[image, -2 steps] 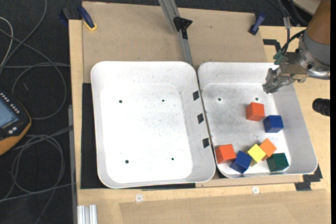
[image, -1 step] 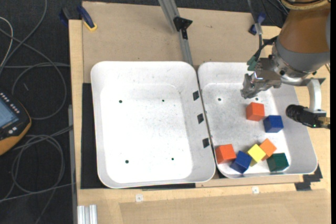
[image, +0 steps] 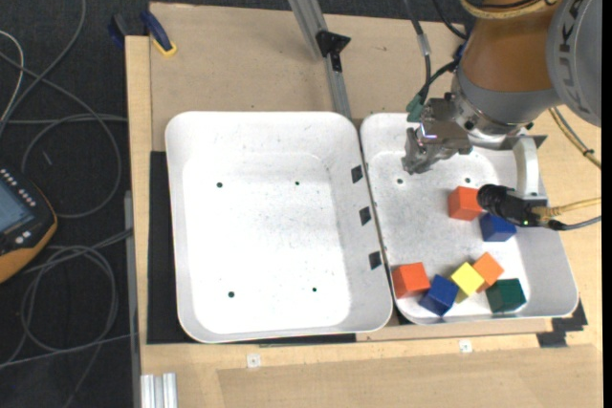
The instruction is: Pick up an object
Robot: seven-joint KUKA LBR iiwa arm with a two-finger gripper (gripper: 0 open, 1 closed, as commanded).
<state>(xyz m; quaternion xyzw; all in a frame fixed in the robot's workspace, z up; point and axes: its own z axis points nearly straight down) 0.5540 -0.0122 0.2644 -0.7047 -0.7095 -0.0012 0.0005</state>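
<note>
Claw [image: 417, 160] hangs over the shallow white right bin [image: 387, 153], nothing visibly gripped; its spread, can't tell.

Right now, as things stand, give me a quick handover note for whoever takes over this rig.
Gripper: over the upper part of the right bin, nothing between its fingers; whether they are open or shut is unclear.
Objects: all in the right bin. Orange block and blue block mid-bin, beside the arm's black fitting. Along the bottom edge: orange block, blue block, yellow block, small orange block, green block.
Left bin: sits beside it.
Done: no pick yet.
Left: grasp one block and lift it.
</note>
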